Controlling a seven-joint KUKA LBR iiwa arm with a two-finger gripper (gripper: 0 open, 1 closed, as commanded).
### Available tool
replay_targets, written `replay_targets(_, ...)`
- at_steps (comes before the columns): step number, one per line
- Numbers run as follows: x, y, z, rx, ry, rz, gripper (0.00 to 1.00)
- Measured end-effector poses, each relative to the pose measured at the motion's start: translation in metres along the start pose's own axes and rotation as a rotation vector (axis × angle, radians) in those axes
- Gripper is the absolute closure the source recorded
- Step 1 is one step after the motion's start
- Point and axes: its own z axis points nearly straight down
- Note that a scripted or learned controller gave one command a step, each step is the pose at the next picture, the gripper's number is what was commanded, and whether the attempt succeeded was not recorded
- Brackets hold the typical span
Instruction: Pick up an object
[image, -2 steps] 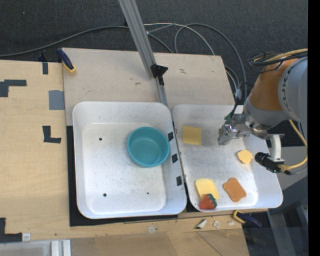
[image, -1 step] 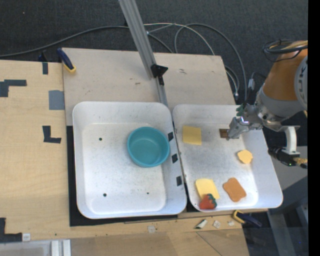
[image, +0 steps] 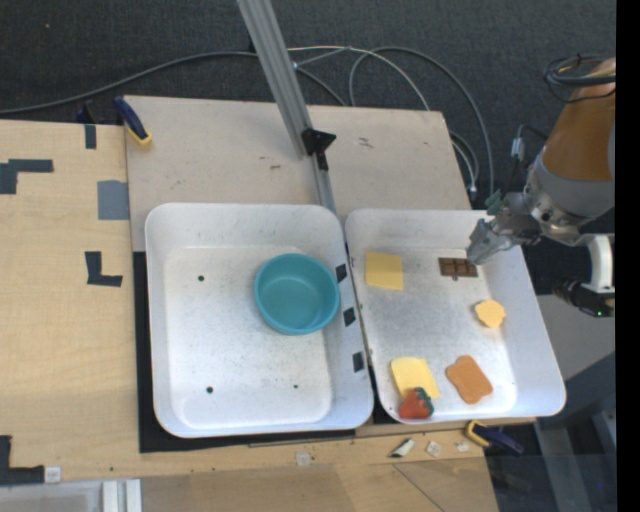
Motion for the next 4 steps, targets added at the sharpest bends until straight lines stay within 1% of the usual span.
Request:
replay_targets(1,0.054,-0.008,-0.009,0.003,0.003,-0.005,1.00)
replay_targets(2,0.107,-0.016,0.005,0.007,0.003,-0.005,1.00)
replay_targets(3,0.155,-0.022,-0.002,0.006,0.003,-0.005,1.00)
replay_targets(4,0.213,-0.025,0.004,0.007,0.002,-0.006,1.00)
